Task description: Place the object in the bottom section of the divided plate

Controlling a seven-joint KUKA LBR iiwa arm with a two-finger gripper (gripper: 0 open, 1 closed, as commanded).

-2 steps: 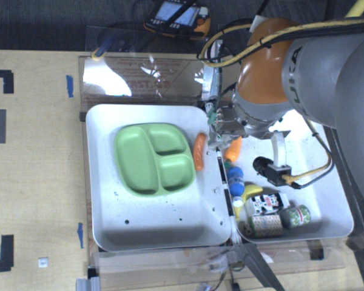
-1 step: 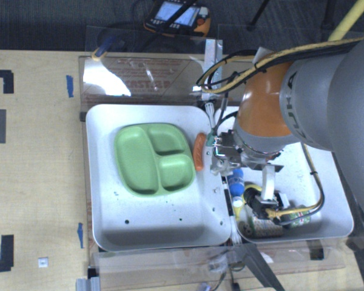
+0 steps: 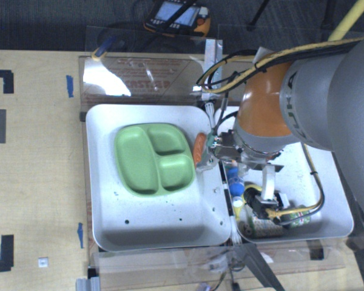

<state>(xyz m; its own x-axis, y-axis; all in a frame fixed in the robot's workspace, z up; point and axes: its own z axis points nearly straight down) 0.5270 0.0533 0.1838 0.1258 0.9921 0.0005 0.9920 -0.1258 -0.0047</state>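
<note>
the surface [image 3: 36, 180] is pale, matt wood-coloured board, marked with black tape corners [image 3: 3, 80] at 9 o'clock and short blue tape strips [image 3: 69, 85]. beyond its 12 o'clock edge lies a dark floor [image 3: 48, 11], where a handheld screen unit [image 3: 176, 16] with an orange rim rests. a clear, glossy panel [image 3: 145, 74] catches glare just past the bins.

the left bin [image 3: 145, 229] is shallow, white and round-cornered, its floor flecked with small dark specks. in it sits the plate [image 3: 136, 162], smooth light green with soft corners. it has one long section on its 9 o'clock side and two smaller ones on its 3 o'clock side.

the orange piece [image 3: 199, 148], small and oblong, shows just at 3 o'clock of the plate, outside its rim, over the left bin's 3 o'clock side. it is right beside the claw [image 3: 211, 150]. whether the claw is open, closed or gripping the piece cannot be told, since the wrist hides it.

the arm [image 3: 327, 96] is grey and rounded with a glossy orange band, and reaches in from 3 o'clock. the right bin [image 3: 333, 199] holds a small blue thing [image 3: 233, 179] and a yellow one [image 3: 238, 205] near its 9 o'clock wall.
</note>
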